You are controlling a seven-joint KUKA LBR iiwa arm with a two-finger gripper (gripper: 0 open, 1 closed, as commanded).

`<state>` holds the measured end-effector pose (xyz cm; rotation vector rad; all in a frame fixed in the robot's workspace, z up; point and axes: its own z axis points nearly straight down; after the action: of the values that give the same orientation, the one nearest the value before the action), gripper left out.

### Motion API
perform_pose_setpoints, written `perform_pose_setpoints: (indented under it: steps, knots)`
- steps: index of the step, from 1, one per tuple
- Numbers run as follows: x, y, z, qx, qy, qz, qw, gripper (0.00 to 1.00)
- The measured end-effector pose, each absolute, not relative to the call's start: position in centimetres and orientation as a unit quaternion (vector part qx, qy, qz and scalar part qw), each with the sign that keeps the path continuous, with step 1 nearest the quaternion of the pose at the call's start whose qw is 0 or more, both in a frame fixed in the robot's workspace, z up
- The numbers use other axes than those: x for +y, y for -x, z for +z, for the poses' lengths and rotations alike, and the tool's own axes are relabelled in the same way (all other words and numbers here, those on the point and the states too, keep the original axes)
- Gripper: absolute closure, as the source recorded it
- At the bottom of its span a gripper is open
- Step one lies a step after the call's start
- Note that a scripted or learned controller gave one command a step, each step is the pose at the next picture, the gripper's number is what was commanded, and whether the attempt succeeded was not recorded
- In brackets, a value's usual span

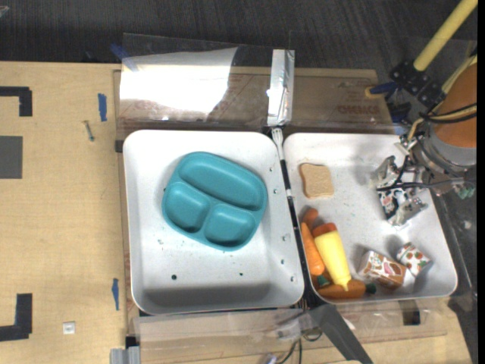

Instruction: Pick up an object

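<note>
Gripper (399, 192) sits in the right bin (447, 279), upper right of frame, over a crumpled packet (395, 202); can't tell its state or whether it holds anything. Packet looks light, thin, crinkly, prob. slippery; best pinched across a fold. Bin's right wall is near; open floor to the left twd the bread slice (317, 180).

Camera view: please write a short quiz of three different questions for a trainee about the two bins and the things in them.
1. True or false: the teal plate lies in the right bin.
2. Which thing lies nearest the divider at the top of the right bin? A) slice of bread B) yellow bottle C) small carton
3. Fill in: the end effector hangs over the ____ bin.

Key: 1 false, it lies in the left bin; 2 A; 3 right.
</note>
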<state>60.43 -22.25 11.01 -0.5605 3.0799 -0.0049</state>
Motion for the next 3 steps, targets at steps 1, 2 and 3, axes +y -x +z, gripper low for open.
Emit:
perform_pose_setpoints:
  steps: [1,2,3]
  knots:
    - [-21.8,-61.8,8.8,0.983,0.182,-0.0013,0.006,0.00]
    - [-14.1,-61.0,8.9,0.994,0.108,0.0007,0.005,0.00]
    - [-14.0,-55.2,8.9,0.981,0.193,-0.0014,0.005,0.00]
